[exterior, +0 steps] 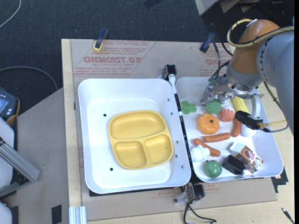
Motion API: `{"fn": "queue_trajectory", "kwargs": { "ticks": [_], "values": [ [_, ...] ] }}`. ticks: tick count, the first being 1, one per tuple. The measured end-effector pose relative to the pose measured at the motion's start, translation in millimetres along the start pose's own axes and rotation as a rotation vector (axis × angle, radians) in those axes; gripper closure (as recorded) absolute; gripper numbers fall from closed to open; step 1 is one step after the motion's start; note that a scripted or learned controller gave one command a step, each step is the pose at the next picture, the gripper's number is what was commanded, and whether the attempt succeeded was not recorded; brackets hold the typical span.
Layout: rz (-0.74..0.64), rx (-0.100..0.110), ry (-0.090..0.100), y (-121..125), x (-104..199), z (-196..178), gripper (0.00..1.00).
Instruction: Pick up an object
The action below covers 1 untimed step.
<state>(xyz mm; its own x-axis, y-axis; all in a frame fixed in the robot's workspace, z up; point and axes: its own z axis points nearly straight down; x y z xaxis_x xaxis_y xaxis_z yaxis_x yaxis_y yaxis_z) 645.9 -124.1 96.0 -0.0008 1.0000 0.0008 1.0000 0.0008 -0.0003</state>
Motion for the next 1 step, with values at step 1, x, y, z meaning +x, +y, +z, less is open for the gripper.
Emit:
{"fn": "queue_trajectory", "kwargs": {
  "ticks": [1],
  "values": [
    [0.001, -0.009, -0.004, 3.5, -8.6, -60.1, 1.00]
  ]
}}
